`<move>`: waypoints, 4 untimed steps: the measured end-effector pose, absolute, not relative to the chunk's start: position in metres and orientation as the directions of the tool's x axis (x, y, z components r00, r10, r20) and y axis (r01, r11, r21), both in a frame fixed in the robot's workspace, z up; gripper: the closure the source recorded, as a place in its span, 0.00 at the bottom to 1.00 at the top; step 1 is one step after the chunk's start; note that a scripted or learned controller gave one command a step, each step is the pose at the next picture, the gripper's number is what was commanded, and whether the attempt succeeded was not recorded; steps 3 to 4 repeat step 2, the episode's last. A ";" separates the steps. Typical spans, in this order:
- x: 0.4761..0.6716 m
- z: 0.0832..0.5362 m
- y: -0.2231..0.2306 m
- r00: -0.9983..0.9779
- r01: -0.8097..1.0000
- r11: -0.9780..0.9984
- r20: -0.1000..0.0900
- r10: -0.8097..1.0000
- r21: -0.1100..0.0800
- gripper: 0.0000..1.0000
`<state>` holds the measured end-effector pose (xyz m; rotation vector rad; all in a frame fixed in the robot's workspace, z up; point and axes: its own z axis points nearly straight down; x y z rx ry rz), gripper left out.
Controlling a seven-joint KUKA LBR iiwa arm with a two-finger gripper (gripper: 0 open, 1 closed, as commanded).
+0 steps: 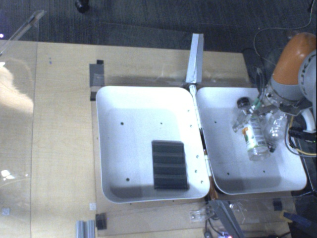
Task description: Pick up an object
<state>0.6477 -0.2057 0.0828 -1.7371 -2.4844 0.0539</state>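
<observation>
The arm (292, 66) reached in from the right and hung over the right bin (223, 180), its gripper (262, 114) lowered among a small heap of clear plastic things (270, 128) — the only candidates for picking on that side. Chief among them was a clear bottle with a pale label (253, 140), lying on its side toward the bin's right half, its length running near-to-far. The gripper sat just at the bottle's far end, likely because that was the spot the program chose to grasp; whether it was spread or pressed together, or pinching anything, I could not tell, since transparent plastic and metal blurred together there.

In the left bin (114, 133) a dark ribbed block (170, 165) lay flat toward the near right corner, well apart from the arm and seemingly not the target.

Both bins stood side by side, touching, on a pale wooden bench (54, 157). A grey upright post (194, 58) rose behind the seam between them. Beyond the bench's far edge ran dark carpet — and cables trailed at the right.
</observation>
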 end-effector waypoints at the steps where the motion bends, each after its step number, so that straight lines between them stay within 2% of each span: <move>1: 0.668 0.096 -0.201 -0.358 0.934 0.358 0.011 0.934 -0.008 1.00; 2: 0.666 0.191 -0.151 -0.380 0.925 0.380 -0.004 0.925 0.009 1.00; 4: 0.666 0.191 -0.151 -0.380 0.925 0.380 -0.004 0.925 0.009 1.00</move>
